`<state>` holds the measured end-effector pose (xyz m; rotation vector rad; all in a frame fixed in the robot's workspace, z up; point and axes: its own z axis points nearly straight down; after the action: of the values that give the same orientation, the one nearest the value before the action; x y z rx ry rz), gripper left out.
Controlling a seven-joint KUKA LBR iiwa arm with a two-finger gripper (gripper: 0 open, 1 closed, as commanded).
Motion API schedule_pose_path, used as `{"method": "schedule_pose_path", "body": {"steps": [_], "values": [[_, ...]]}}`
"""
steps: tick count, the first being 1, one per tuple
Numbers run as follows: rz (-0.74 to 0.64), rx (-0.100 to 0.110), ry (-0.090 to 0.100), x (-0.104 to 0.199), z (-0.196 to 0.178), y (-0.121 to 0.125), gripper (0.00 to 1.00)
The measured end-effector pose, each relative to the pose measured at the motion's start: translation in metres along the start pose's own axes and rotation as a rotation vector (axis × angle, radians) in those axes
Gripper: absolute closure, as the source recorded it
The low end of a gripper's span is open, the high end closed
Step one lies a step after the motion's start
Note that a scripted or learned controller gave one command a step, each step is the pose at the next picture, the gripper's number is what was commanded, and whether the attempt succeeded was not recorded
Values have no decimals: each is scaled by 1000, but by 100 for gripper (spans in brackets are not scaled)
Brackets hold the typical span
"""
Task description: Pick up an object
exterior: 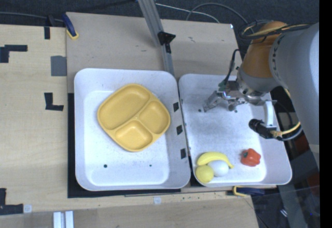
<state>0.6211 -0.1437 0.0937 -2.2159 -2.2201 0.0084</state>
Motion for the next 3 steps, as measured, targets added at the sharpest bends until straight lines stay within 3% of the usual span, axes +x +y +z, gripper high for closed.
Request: {"method": "schedule_pose_path", "body": {"steps": [1,3], "values": [[-2,-5,0,1,-14,2,100],[0,-12,-1,-2,-130,4,100]]}}
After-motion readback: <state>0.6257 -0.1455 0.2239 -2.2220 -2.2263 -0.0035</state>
